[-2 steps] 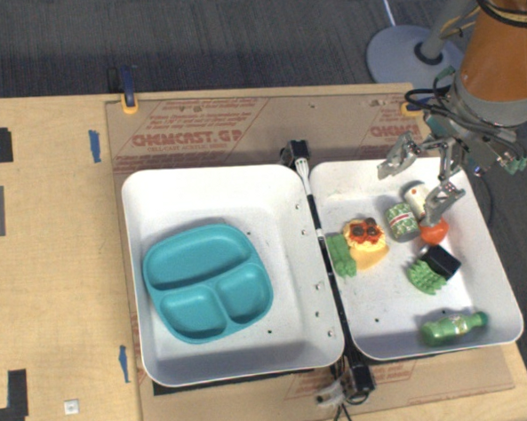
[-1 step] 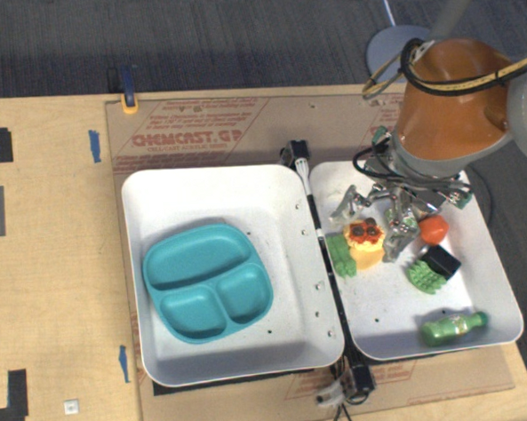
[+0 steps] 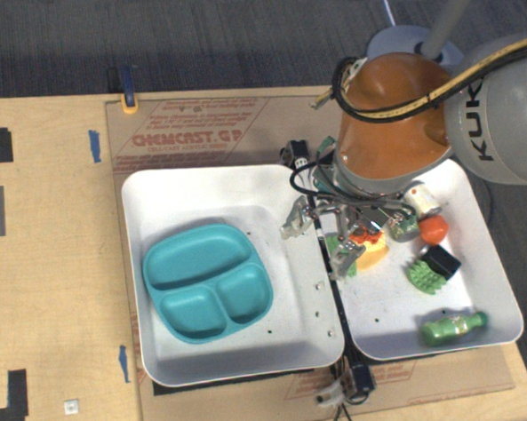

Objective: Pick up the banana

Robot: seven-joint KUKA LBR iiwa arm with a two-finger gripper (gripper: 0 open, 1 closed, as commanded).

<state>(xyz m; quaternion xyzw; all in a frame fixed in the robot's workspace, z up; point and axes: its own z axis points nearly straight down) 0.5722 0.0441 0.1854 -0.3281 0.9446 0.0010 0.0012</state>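
The banana (image 3: 373,254) is seen as a yellow piece in the right bin (image 3: 494,262), at the divider, crowded by an orange toy (image 3: 434,229). The gripper (image 3: 341,245) hangs over it; its state cannot be told. Risk: a neighbour is pinched instead.

A tan bench (image 3: 46,290) marked with black tape (image 3: 1,145) at 9 o'clock; dark grey carpet (image 3: 190,32) spans 12 o'clock.

The grey arm (image 3: 494,120) reaches in from the right, its orange band (image 3: 391,113) above the wrist. The end effector (image 3: 341,236) points down, just right of centre in the scene, its metal fingers blurred.
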